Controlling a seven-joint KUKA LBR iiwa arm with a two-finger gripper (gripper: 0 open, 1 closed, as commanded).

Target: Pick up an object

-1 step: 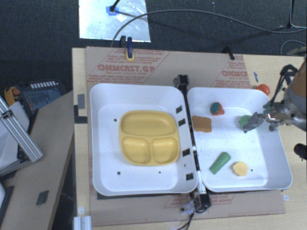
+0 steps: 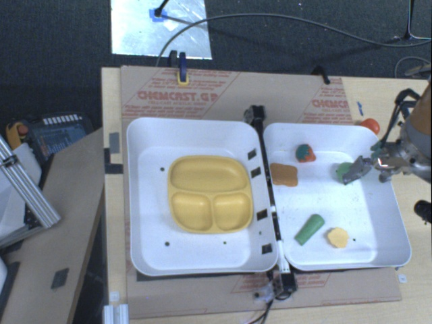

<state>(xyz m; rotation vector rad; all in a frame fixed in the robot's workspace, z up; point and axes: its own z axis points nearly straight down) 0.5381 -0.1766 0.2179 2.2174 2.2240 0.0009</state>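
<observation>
Two bins sat side by side. Left bin (image 2: 145,181) held a yellow divided tray (image 2: 206,193). Right bin (image 2: 388,248) held the candidates: a brown flat piece (image 2: 284,175) near the divider, a small red-and-green ball (image 2: 305,153) behind it, a green cylinder (image 2: 309,229) toward the front, and a yellow chunk (image 2: 337,237) just beside that.

Arm (image 2: 412,150) came in from the right, and the gripper (image 2: 356,170) was over the right side of the right bin. A green blob (image 2: 347,172) showed at its tip; couldn't tell if that was an object or part of the tool, nor whether it was gripped. Gripper state: cannot tell from this angle.

Step, as I judged it: approach or grasp attempt in the right bin, nothing confirmed picked. No target was named, so any piece counted.

Next move called for a lift clear of the bin floor to verify whether anything came up. If not, the brown piece or the green cylinder looked like open targets, each well apart from its neighbours and the walls.
</observation>
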